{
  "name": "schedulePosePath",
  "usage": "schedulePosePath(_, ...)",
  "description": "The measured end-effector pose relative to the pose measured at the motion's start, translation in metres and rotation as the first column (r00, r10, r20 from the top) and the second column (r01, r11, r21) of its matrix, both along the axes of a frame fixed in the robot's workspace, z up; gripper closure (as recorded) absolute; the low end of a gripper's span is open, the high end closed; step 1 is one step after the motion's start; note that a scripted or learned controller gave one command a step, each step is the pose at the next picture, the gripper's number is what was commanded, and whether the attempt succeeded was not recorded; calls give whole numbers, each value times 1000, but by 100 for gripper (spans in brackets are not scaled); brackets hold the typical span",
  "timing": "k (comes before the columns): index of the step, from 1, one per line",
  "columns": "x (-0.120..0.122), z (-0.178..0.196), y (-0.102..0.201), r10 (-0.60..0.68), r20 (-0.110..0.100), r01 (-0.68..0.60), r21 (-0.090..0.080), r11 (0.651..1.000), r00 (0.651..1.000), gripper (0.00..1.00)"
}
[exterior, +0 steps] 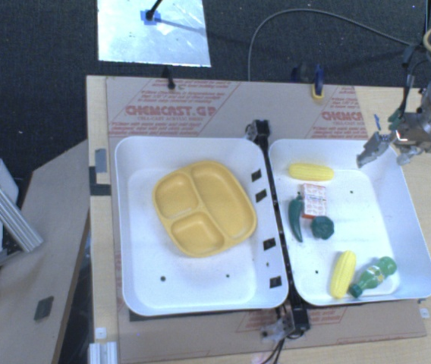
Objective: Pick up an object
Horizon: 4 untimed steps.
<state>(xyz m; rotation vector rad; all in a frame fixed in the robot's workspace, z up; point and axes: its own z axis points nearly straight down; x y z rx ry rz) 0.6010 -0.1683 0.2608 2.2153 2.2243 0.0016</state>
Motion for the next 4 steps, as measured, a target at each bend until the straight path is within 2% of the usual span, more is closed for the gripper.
schedulePosePath(1, -1, -61, 5, -2, -5, 2, 1, 1000, 1000, 0)
schedulePosePath(3, -5, -145, 6, -3, -4, 3, 1, 1000, 1000, 0)
schedulePosePath(4, -3, -132, 5, -3, 4, 3, -1, 1000, 1000, 100)
